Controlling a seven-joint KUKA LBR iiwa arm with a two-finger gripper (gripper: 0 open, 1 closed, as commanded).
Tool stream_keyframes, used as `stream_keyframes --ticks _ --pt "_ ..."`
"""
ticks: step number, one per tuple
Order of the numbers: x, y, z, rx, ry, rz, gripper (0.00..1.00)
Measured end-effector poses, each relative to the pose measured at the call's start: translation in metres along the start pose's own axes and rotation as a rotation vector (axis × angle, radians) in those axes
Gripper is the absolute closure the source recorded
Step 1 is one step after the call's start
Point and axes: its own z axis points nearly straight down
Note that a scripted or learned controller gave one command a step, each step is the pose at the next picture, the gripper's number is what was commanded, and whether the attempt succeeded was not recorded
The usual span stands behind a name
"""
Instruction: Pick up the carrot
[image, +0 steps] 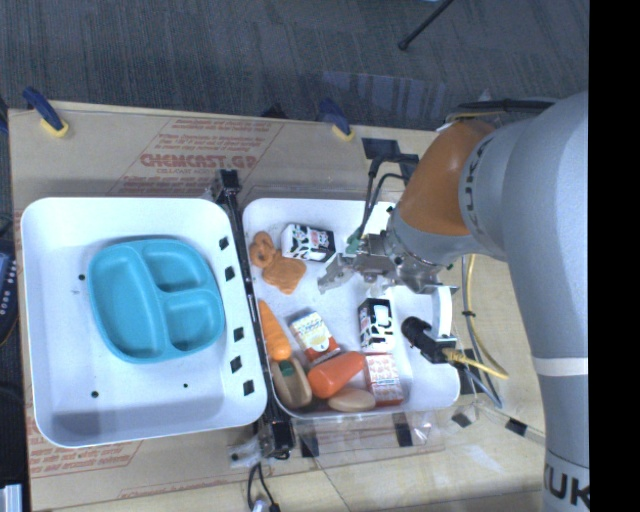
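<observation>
The carrot is a slim orange cone lying along the left wall of the right bin, with its tip toward the back. My gripper hangs over the middle of that bin, pointing left, above and to the right of the carrot and clearly apart from it. I see nothing held in it. The grey arm with its orange band covers the bin's right rear part.
Around the carrot lie a small printed box, a thick orange piece, a tan slice, a red box and a black-and-white carton. Further back lie another carton and brown pastries. The left bin holds a blue divided plate.
</observation>
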Motion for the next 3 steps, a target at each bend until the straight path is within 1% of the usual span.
stream_keyframes --ticks 1,2,3 --pt "0.051 0.008 0.057 -0.001 0.001 0.157 0.00" --pt "0.091 -0.029 -0.048 -0.016 0.003 0.220 0.00" --pt "0.122 -0.043 -0.043 -0.002 0.000 0.385 0.00"
